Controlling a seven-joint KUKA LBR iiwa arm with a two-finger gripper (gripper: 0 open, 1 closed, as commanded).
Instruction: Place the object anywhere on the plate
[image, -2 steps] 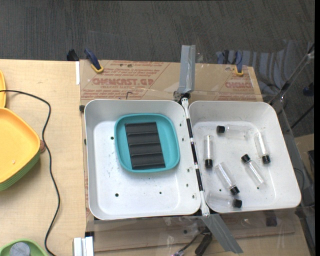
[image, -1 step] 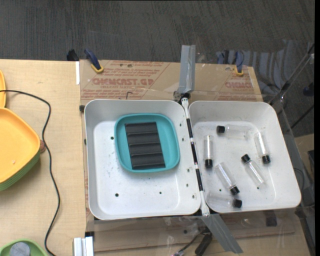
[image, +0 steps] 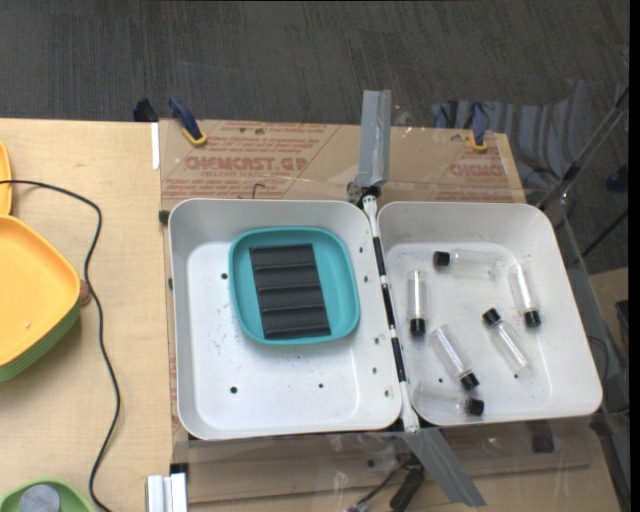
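Where the right bin (image: 560, 300) holds them, six clear vials (image: 417, 302) with black caps lie scattered, mostly apart, two near its front rim. Teal plate (image: 345, 290), bearing a dark ribbed insert (image: 289, 291), sits rear-centre in the left bin (image: 200, 330), open white floor all round. Pincer state: cannot tell.

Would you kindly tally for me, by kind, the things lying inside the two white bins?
Teal plate: 1
Black ridged insert on the plate: 1
Clear tubes with black caps: 6 (of the last, little beyond the cap is clear)
Total: 8
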